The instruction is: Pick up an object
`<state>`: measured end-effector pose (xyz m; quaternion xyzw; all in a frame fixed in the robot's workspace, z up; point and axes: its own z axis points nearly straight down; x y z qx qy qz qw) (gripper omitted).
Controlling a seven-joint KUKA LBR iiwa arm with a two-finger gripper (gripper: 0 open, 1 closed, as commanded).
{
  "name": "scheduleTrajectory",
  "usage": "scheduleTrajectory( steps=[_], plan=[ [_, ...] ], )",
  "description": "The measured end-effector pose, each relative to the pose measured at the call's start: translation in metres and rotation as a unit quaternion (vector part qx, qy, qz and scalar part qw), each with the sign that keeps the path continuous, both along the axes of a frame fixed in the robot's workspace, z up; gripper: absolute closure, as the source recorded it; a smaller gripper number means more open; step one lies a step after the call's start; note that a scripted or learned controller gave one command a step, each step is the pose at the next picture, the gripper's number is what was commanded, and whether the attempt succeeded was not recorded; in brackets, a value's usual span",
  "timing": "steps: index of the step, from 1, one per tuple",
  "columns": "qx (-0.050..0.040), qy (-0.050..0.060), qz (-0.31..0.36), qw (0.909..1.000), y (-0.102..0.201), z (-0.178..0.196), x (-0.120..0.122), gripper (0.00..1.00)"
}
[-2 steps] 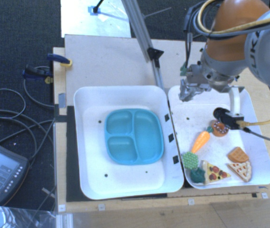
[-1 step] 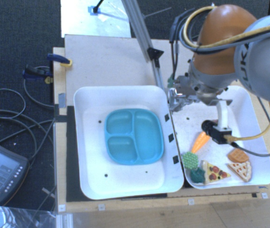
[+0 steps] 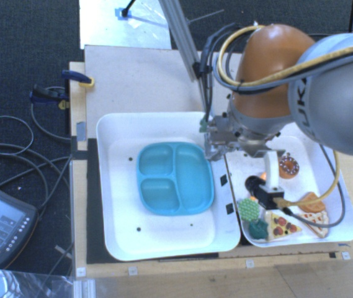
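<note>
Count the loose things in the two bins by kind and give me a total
Divided plates: 1, the blue plate in the left bin.
Toy foods in the right bin: 5, namely doughnut, pizza slice, green bumpy piece, dark green piece, orange piece.
Total: 6.

Tray (image 3: 175, 177) in left bin (image 3: 119, 228) – toys (image 3: 281, 223) right

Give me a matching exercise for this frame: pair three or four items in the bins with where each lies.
Things:
1. blue divided plastic plate
2. brown-iced toy doughnut
3. toy pizza slice
4. green bumpy toy

Places:
A. right bin, near its front edge
B. left bin
C. right bin, far part, right of the gripper
D. right bin, by the divider between the bins

Pairs: 1-B, 2-C, 3-A, 4-D
</note>
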<state>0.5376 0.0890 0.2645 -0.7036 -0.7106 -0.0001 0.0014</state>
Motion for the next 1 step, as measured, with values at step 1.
scheduleTrajectory(
  steps=[1],
  plan=[
    [-0.0004,-0.001,-0.004,1.0000,-0.0028,0.0005,0.0014,0.00]
  ],
)
